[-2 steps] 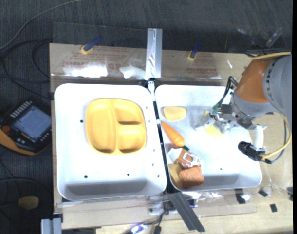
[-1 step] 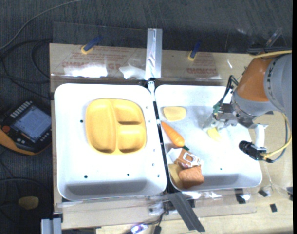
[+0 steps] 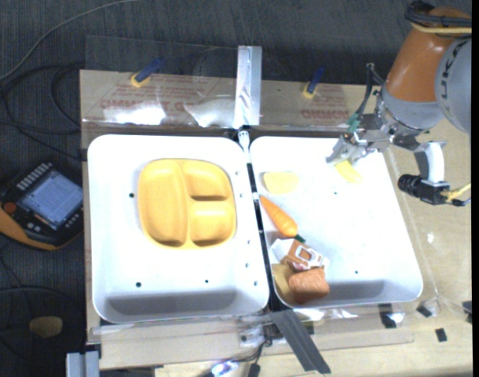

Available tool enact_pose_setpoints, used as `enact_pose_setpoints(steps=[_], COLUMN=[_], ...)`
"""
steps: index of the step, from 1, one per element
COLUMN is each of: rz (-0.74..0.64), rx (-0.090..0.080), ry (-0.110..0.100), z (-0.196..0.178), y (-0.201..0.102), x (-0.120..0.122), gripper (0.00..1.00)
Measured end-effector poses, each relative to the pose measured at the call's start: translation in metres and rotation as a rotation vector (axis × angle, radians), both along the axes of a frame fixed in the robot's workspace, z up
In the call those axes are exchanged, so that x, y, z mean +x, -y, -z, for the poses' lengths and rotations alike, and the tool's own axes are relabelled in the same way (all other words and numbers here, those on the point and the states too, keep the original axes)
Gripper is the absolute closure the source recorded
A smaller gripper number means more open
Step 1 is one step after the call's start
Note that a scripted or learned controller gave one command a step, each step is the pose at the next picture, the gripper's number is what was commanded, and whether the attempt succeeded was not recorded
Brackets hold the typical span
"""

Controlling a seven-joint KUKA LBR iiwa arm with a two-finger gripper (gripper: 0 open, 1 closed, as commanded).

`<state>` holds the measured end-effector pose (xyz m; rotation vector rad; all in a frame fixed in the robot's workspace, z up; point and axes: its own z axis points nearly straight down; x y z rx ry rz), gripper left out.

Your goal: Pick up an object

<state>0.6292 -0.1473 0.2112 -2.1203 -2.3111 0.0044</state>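
We see the gripper (image 3: 347, 152) over the far part of the right bin (image 3: 373, 242), and a small yellow piece (image 3: 349, 170) seems to sit just under its fingertips; we cannot tell if it is held. A carrot (image 3: 279, 217) lies along the left wall (a yellow disc (image 3: 279, 182) beyond it). The left bin (image 3: 114, 210) bears a yellow tray (image 3: 186, 203).
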Motion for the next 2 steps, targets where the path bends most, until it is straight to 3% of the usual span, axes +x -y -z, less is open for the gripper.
enact_pose_setpoints(steps=[1,2], rz=[-0.099,0.032], rx=[-0.003,0.000], ry=[-0.001,-0.002], z=[0.031,-0.022], y=[0.070,-0.029], x=[-0.023,-0.057], gripper=[1.00,1.00])
